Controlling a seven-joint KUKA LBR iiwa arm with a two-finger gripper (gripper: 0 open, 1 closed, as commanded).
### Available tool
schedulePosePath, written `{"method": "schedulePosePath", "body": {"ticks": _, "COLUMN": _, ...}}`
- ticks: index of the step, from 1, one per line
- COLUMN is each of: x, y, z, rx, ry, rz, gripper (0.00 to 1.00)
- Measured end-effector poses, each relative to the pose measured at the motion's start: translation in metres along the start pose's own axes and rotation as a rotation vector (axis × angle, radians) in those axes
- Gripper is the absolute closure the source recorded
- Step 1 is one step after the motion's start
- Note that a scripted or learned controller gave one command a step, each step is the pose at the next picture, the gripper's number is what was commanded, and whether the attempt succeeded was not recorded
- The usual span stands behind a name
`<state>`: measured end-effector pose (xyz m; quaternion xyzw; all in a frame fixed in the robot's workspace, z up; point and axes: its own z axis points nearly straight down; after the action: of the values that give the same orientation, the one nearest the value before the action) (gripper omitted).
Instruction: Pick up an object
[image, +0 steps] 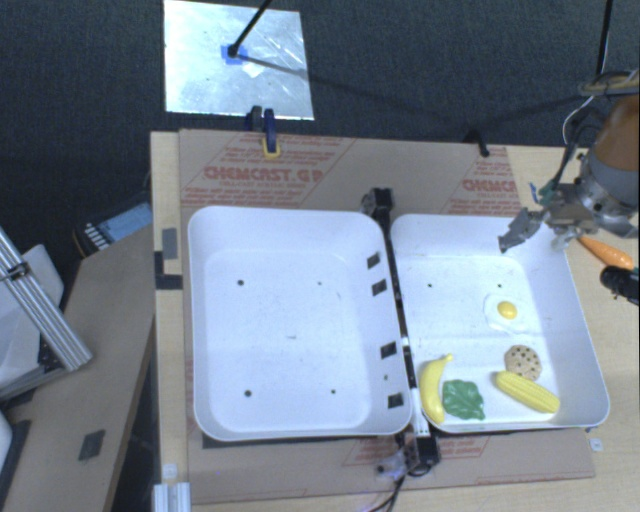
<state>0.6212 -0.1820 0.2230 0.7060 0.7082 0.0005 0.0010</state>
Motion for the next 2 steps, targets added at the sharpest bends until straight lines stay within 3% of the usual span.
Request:
{"method": "schedulePosePath", "body": {"ticks": 1, "x": 0.065, "y": -0.009, "z": -0.164, "rx": -0.018, "ry": -0.001, "rz": -0.009, "gripper": 0.00}}
{"method": "schedulePosePath", "body": {"ticks": 2, "x": 0.114, "y": -0.041, "z": -0.270, "rx": -0.013, "ry": 0.001, "rz": -0.008, "gripper": 0.00}}
